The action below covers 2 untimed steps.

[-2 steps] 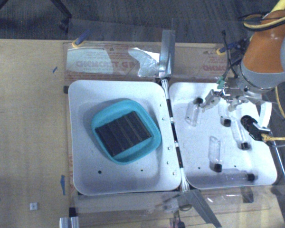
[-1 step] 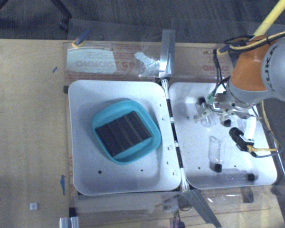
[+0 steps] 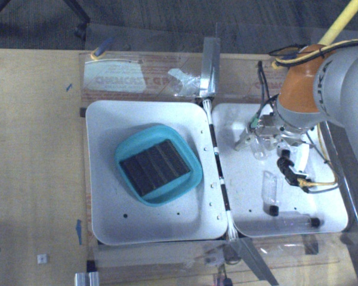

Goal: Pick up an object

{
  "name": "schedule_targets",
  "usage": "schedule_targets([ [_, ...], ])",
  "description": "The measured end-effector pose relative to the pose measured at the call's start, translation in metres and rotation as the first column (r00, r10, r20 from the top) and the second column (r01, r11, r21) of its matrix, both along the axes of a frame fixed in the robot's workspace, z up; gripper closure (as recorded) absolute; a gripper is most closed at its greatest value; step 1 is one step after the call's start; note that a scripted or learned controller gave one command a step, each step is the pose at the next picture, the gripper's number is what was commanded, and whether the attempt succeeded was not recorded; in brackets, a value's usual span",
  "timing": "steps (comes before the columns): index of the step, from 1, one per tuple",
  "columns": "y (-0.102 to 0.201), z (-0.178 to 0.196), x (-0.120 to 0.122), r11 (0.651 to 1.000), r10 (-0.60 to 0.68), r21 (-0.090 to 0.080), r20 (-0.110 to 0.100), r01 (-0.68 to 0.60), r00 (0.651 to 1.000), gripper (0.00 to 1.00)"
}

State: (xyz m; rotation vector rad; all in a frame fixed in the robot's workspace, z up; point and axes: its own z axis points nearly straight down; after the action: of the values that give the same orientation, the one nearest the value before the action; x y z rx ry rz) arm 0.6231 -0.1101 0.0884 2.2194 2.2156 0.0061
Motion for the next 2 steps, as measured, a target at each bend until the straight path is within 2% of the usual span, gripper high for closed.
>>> schedule_targets([
  [1,-0.056,0.000,-0.009,1.000,-0.007,0.005,0.000,0.007,1.000,0.00],
  [2,-0.066,-0.002,0.039,0.992,-0.124,0.008,-0.036,0.125,0.992,0.00],
])
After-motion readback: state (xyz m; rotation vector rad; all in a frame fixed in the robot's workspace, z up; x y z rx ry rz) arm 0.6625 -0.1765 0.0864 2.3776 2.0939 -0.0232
